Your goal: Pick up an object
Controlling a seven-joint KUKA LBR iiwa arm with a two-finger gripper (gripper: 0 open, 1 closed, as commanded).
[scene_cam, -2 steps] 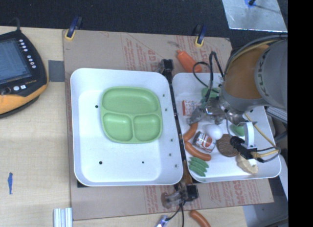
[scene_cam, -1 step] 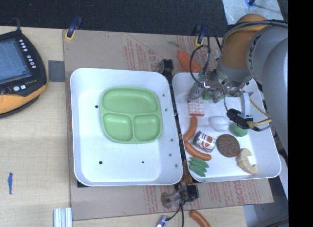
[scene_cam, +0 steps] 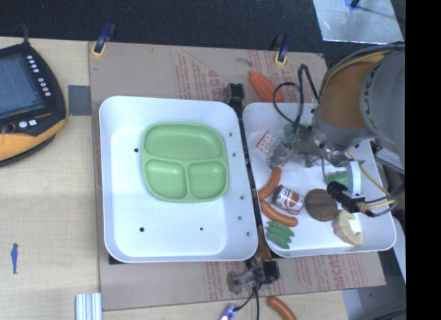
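I see the grey arm's gripper (scene_cam: 298, 147) low in the right white bin (scene_cam: 386, 243), centre-right; grip undetermined, nothing visibly lifted.

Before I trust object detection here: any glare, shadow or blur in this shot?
Camera view: even lighting, no strong glare; the green divided plate is sharp; the arm shades the right bin around the gripper, where items look murky.
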